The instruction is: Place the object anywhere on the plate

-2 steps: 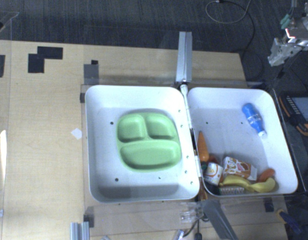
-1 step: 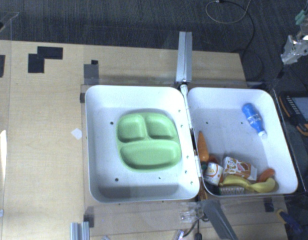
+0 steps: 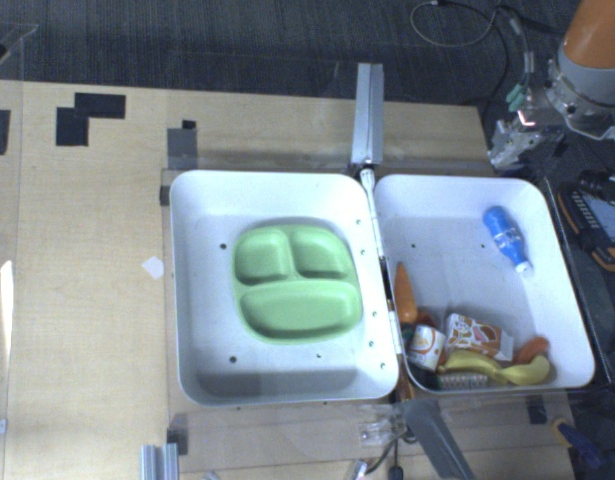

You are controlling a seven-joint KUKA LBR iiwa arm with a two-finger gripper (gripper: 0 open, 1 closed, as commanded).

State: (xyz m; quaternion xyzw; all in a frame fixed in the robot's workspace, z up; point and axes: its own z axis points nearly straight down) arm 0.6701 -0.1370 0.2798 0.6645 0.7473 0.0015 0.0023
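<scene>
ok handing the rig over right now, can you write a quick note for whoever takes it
Gripper: up beyond the far right corner of the right bin, outside it, with nothing visibly between its fingers; open or shut can't be told.
Green plate: in the left bin, three compartments, nothing on it.
Objects: all in the right bin. Blue bottle lies alone near the far right; banana, snack packet, small can and carrot cluster along the near edge.
Done: nothing placed yet.
Left: pick one object and set it on the plate.
</scene>
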